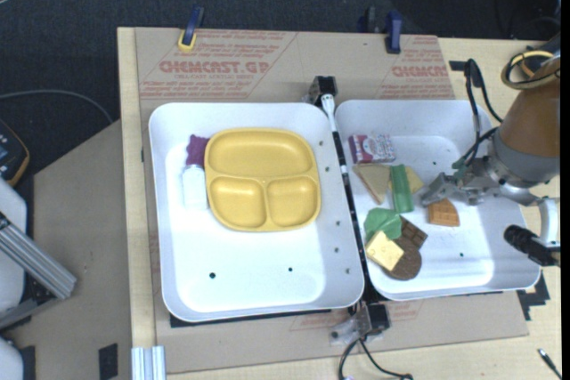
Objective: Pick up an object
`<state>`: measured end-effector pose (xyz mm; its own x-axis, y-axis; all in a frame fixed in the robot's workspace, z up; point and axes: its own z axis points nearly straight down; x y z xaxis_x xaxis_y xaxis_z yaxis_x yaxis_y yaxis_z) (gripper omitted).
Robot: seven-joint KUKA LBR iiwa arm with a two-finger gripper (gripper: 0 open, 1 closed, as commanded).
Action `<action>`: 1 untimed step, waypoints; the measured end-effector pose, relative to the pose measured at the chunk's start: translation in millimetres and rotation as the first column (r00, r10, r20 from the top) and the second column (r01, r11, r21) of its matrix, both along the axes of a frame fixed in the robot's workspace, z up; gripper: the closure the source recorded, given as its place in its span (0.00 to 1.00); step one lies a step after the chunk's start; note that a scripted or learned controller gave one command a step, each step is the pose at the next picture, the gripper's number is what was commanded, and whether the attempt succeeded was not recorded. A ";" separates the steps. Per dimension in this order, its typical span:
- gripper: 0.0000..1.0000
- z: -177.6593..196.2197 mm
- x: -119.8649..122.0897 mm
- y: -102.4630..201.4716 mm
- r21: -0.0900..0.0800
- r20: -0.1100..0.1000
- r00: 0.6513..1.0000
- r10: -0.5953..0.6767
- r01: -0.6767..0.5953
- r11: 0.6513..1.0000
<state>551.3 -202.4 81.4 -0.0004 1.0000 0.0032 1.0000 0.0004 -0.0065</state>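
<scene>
Gripper (pixel 443 190) sits low in the right bin (pixel 463 276), just beside the waffle piece (pixel 443 214); finger state: cannot tell. Waffle lies flat near the bin's middle. Likely light, stiff, slightly crumbly; pinch across opposite edges.

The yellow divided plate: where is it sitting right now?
The yellow plate lies in the left bin, toward its far side, with a purple object tucked at its left edge.

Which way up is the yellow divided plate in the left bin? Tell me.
Right way up. The yellow divided plate lies flat in the left bin, its three hollow compartments facing the camera.
</scene>
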 end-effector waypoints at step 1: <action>1.00 14.1 1.7 -1.2 -0.003 0.008 1.000 -0.001 0.001 1.000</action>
